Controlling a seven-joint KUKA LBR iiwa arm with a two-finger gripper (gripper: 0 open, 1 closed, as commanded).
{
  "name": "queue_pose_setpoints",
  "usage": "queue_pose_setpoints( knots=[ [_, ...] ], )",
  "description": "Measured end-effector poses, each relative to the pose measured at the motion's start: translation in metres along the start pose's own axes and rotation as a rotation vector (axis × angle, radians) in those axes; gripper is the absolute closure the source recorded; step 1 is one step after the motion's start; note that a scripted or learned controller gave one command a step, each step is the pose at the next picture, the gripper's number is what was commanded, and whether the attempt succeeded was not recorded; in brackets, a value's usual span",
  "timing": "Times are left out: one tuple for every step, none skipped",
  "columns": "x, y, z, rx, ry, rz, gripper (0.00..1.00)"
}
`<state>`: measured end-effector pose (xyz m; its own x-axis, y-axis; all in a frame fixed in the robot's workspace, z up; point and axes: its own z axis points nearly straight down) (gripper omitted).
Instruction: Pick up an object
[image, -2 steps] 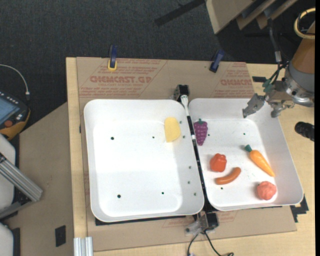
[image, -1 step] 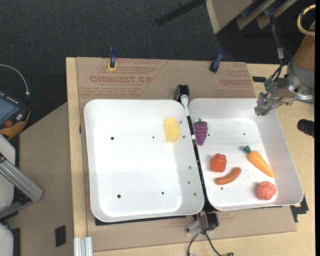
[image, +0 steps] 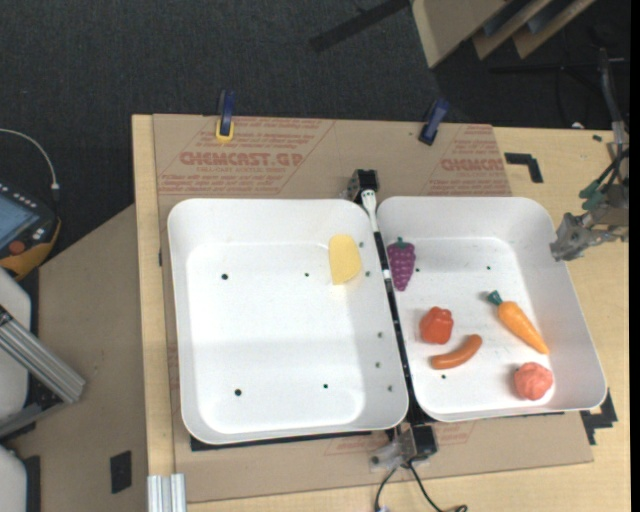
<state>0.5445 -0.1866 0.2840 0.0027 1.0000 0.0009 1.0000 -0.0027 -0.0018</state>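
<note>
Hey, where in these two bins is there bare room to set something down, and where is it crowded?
The left bin is almost all bare floor; the yellow piece sits alone near its upper right corner. In the right bin, the strip along the top wall is free. Its lower half is crowded: grapes, red pepper, sausage, carrot, pink ball. The tool hangs over the upper right rim.

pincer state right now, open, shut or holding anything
Pincer: at the right bin's far right rim, nothing seen between its tips; open or shut cannot be told.
</note>
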Motion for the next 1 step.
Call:
queue_pose_setpoints(
  knots=[
    [-0.0171,-0.0687,0.0061,0.003,0.001,0.002,1.00]
  ],
)
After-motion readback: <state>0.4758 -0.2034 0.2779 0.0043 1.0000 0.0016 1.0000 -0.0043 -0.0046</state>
